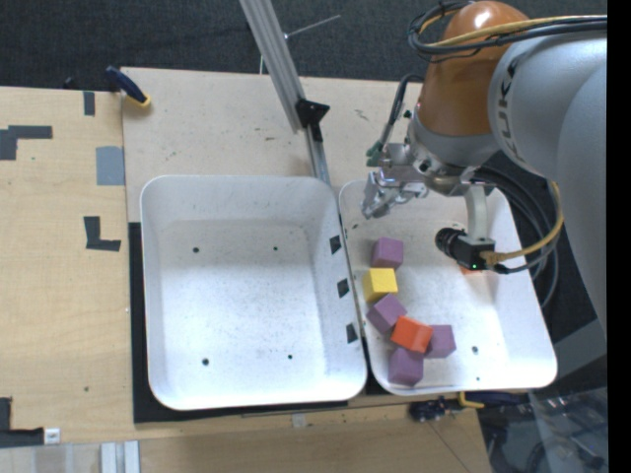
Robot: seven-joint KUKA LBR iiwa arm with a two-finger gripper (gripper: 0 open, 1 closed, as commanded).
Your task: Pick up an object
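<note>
Counts: six blocks, two bins, one arm

Along the left wall of the right bin [513, 358] lie six blocks: four purple ones [387, 253] [386, 312] [441, 340] [405, 366], one yellow block [382, 283] and one orange block [412, 335]. Two white bins stand on the bench, the left bin [158, 294] beside the right. One arm carries one gripper [377, 202] over the right bin's far left corner.
</note>
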